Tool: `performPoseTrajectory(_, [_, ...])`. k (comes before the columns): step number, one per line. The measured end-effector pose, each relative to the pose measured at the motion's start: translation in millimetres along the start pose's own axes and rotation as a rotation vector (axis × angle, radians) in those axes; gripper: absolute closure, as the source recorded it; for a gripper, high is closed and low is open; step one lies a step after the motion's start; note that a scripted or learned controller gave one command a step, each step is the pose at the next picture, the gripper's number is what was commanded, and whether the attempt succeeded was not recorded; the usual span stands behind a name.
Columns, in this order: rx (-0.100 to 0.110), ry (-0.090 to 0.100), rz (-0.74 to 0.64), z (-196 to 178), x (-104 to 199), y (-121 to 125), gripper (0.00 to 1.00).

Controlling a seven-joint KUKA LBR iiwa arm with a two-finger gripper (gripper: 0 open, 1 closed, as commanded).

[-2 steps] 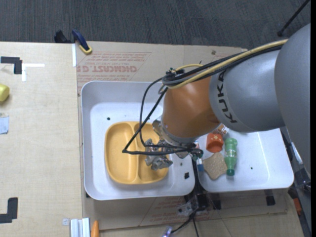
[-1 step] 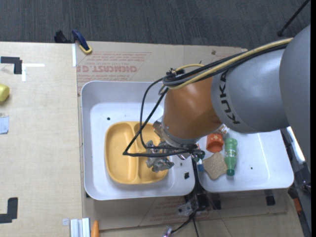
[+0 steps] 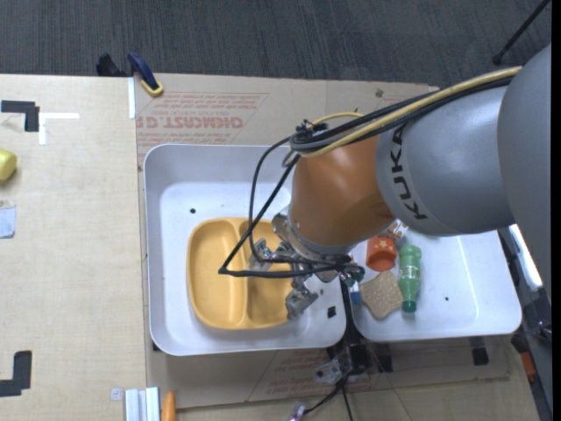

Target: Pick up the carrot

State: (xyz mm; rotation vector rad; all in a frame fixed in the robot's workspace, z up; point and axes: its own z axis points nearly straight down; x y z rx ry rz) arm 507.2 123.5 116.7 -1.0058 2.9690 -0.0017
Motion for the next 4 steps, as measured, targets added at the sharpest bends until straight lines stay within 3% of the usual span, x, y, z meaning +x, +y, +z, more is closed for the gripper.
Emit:
performPoseTrajectory(1, [0.022,-0.022,-0.103,8,-12,25,0.0])
performPoseTrajectory(2, [0.018,-0.028,-0.101,2,-14,27,1.0])
performPoseTrajectory(3, [-0.001,-0.004,-0.363,23,-8,36,1.0])
performPoseTrajectory(4, [-0.004,0.001,-0.361,-24,-46,75,1.0])
